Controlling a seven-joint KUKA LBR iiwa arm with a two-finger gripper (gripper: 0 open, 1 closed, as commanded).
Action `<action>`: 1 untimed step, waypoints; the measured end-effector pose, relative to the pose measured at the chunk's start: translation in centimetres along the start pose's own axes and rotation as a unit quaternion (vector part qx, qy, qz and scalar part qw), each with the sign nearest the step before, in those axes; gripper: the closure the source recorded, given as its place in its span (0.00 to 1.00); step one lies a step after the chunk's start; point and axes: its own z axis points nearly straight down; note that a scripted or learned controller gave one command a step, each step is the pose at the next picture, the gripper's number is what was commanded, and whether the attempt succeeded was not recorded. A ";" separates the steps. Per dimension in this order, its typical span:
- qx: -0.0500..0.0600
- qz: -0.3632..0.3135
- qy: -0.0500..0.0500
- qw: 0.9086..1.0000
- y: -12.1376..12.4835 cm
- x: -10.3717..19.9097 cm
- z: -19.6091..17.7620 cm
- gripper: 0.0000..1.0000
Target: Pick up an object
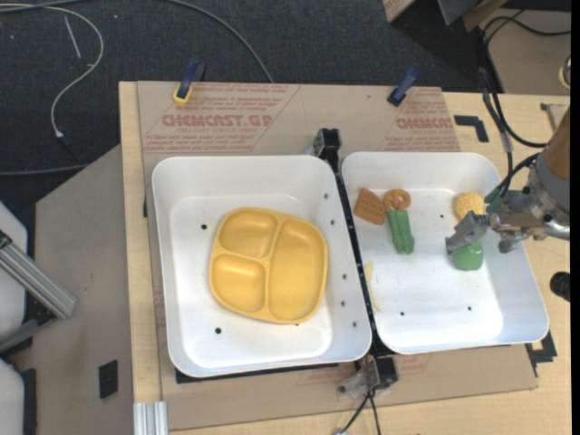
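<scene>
In the right bin [435, 320] lie several small items. A brown block [369, 206] and an orange ring [397, 199] sit at its far left, with a green stick [401, 231] just in front of them. A yellow corn piece [468, 205] rests at the far right. A short green round piece [468, 258] sits near the right wall. My gripper [484, 236] hangs low over the right side of this bin and stands open. Its left finger [465, 230] is just above the green round piece, which is not between the fingers.
The left bin [177, 270] holds a yellow divided plate [269, 265]. A black clamp [327, 141] sits between the bins at the back. Blue clips [188, 80] pin the cardboard's far edge. Cables run along the right side.
</scene>
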 end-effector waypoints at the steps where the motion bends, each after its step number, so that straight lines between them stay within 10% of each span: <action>1: -0.005 -0.001 -0.001 1.000 0.2 0.0 -0.4 0.00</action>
